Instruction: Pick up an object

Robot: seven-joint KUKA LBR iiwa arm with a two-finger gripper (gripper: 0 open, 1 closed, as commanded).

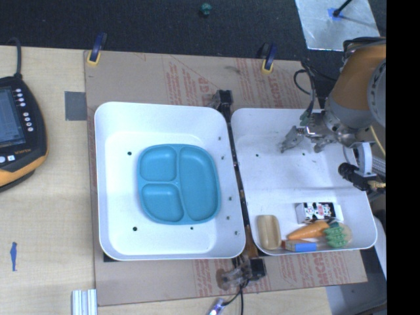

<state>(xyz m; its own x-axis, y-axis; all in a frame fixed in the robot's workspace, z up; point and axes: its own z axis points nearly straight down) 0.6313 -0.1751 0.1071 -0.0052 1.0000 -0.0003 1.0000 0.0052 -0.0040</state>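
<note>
Two bins on bench; your end effector (303, 140) hangs fingers spread, empty, over right bin (262, 136), well apart from toys clustered at near rim: carrot (308, 230) easiest target.

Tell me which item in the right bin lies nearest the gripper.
The black-and-white printed packet. It lies above the toy carrot and wooden piece, closest to the gripper.
</note>
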